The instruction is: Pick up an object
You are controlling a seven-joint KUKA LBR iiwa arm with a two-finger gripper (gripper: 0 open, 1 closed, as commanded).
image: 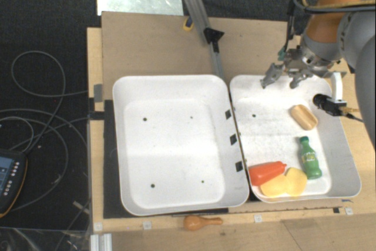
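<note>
Over the right bin's (350, 176) far edge my pincer (284, 80) hangs spread wide, holding nothing; the tan block (304, 117) lies nearby.

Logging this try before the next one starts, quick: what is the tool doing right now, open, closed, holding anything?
Tool: open, fingers spread, nothing between them, above the far end of the right bin.

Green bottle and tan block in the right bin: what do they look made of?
Green bottle: probably glossy plastic, given its bright highlights and yellow label. Tan block: matte, likely wood or foam; the even, dull surface leaves it open.
</note>
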